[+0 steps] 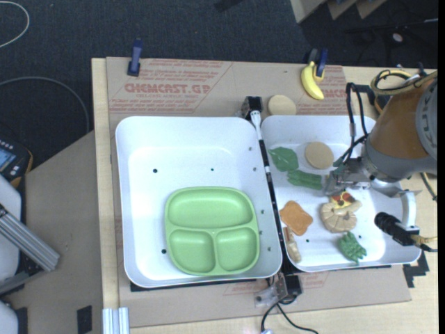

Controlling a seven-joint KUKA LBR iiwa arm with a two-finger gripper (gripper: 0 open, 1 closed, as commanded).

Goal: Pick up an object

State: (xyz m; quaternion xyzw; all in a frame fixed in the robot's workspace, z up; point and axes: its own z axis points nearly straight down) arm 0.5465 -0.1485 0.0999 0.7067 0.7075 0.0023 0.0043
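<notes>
1. Nearest the lens: green divided plate (211, 229) lying flat in left bin (132, 186), three compartments visible.
2. Further right, in right bin (281, 127): orange wedge (297, 217), tan segmented piece (338, 218), dark green leafy item (351, 247), green leaf (284, 158), long green piece (304, 179), round tan disc (319, 154).
3. Small red-and-yellow item (343, 200) just below gripper (345, 181), partly covered; identity hard to tell.
4. Gripper low over bin's middle, beside the long green piece; cannot tell whether apart, together or clamped on anything.
5. Arm (407, 127) cut off at right edge.
6. Banana (312, 83) and pale round object (281, 105) on cardboard beyond the bins.
</notes>
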